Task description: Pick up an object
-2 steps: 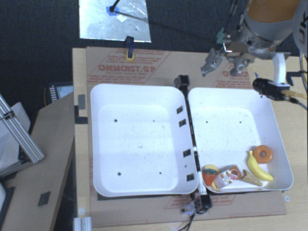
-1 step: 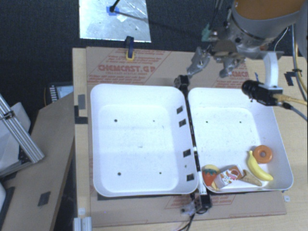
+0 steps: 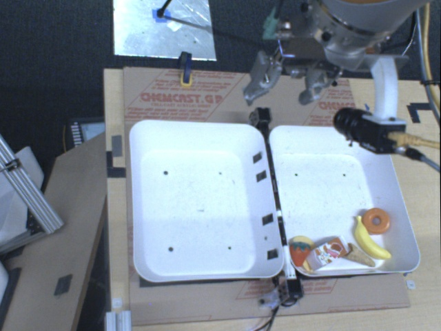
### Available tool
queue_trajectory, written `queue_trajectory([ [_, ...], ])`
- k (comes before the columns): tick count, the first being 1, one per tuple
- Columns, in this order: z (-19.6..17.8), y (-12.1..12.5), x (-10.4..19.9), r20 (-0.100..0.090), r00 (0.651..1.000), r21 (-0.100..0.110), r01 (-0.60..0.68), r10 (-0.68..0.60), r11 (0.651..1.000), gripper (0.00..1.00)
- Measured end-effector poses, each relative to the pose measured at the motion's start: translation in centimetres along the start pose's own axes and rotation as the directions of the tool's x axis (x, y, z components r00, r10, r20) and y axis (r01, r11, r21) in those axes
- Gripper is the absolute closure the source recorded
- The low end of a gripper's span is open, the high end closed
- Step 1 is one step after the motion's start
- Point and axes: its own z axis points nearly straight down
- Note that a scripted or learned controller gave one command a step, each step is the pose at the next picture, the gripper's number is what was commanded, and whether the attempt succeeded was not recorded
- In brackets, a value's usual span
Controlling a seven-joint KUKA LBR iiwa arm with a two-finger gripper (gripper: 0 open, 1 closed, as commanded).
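My pincer (image 3: 288,86) hangs wide open, holding nothing. I'd grab the curved yellow plastic banana (image 3: 370,241) mid-body; looks light, stiff, probably slick.

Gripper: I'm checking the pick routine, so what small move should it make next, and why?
Probably swing toward the near right corner of the right bin. The gripper hangs open above the bins' far edge with nothing between its jaws, while the banana, orange ring and other toys lie clustered in that corner.
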Motion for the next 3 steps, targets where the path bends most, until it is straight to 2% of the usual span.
queue_trajectory([
  [1,0.7,-2.8,2.2,0.005,1.000,0.012,-0.006,0.006,1.000,0.00],
  [2,12.7,-3.0,-3.4,0.011,1.000,0.023,-0.016,0.016,1.000,0.00],
  [3,32.3,0.2,-3.2,0.012,1.000,0.028,-0.014,0.014,1.000,0.00],
])
